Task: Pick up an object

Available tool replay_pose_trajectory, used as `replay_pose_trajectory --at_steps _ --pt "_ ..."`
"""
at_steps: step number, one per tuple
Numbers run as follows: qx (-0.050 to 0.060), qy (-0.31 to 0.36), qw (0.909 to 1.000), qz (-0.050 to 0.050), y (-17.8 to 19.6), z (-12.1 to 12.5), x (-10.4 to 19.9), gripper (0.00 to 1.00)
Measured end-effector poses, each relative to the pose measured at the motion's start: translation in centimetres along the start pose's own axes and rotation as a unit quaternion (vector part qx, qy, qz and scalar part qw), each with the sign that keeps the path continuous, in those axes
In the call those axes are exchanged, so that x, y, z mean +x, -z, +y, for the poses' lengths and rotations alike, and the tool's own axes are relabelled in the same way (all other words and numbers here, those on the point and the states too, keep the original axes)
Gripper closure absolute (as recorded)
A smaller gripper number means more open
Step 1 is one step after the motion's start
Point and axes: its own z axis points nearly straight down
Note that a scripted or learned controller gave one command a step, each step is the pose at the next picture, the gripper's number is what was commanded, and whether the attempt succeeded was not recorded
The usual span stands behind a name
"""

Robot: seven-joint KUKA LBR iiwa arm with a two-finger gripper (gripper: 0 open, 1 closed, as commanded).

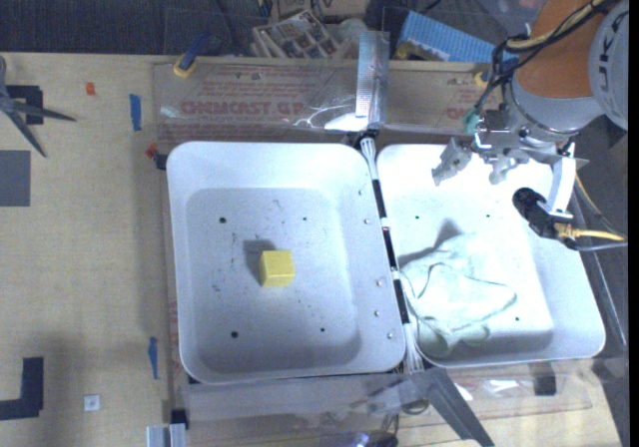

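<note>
While the claw [471,164] was seen above the far part of the right bin [574,335], its two fingers were spread apart and nothing was held between them. A pale, crumpled cloth [464,285] was found lying low in that same bin, toward the near side, well apart from the claw. A small yellow block [277,267] was seen resting near the middle of the left bin [200,176], alone on the white floor. The reaching stage was judged to be in hand, with no grasp made. For a good pick, it was thought that the claw should be centred over one object, lowered straight with fingers kept wide, and closed only once the object sat between them; the block was judged the firmer target.
</note>
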Motion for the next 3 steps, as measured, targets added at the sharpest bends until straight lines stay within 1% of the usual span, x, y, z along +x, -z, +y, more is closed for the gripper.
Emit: replay_pose_trajectory --at_steps 1,2,3 --pt "-0.002 -0.146 0.9893 -0.001 -1.5 1.8 0.2 0.00" --pt "0.000 -0.058 0.9983 0.000 -9.8 4.5 -2.1 0.00" --pt "0.000 -0.058 0.9983 -0.001 -8.9 4.7 -2.1 1.00"
